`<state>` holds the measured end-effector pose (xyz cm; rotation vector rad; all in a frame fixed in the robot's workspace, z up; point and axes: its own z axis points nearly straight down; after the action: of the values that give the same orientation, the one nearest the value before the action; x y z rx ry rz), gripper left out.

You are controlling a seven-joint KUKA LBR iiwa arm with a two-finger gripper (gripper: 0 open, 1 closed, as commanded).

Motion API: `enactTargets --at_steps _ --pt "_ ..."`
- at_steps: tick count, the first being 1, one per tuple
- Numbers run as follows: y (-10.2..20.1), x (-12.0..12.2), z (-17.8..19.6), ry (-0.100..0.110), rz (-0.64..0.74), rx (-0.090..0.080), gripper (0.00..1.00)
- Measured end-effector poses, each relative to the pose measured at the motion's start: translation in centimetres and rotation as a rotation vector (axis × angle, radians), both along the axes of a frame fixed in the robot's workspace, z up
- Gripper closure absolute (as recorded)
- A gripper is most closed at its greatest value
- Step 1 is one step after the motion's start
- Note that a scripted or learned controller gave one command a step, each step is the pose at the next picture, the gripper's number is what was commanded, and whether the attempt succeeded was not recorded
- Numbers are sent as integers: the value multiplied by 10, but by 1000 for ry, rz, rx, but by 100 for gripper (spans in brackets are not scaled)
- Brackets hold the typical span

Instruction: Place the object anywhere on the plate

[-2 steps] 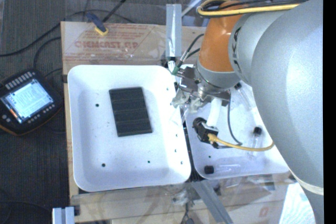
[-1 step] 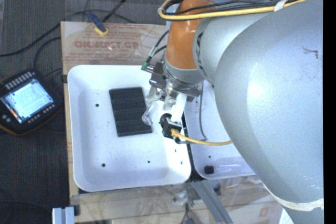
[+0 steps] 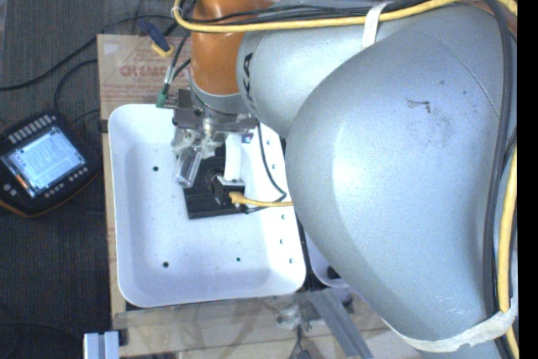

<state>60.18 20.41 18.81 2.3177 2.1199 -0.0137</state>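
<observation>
Roughly, L to R: handheld pendant (image 3: 38, 160) w/ lit screen, text unreadable; white bin (image 3: 151, 256); gripper (image 3: 192, 168) over bin, fingers' state can't tell; dark flat object (image 3: 206, 202) just beside, long axis approx. left-right; grey arm (image 3: 403, 147).

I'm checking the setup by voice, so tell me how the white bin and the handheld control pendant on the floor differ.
The white bin is pale, large and sits on the bench; the control pendant is dark, much smaller and lies off the bench, left of it. The bin has the gripper above it, while the pendant lies alone, its screen lit. Both face upward.
</observation>
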Motion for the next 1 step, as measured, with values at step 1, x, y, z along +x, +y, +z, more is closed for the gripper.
enactTargets --at_steps 1 --pt "25 -98 69 2 367 4 100"
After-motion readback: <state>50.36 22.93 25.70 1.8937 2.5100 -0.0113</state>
